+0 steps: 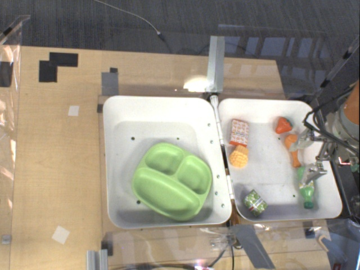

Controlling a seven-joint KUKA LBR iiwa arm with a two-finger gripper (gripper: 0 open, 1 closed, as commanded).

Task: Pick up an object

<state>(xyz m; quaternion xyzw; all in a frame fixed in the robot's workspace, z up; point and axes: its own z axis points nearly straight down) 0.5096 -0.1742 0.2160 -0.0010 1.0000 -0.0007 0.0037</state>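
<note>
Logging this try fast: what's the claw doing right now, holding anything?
Claw: over the right bin's right side, above the green item; open or shut cannot be told, nothing visibly held.
</note>
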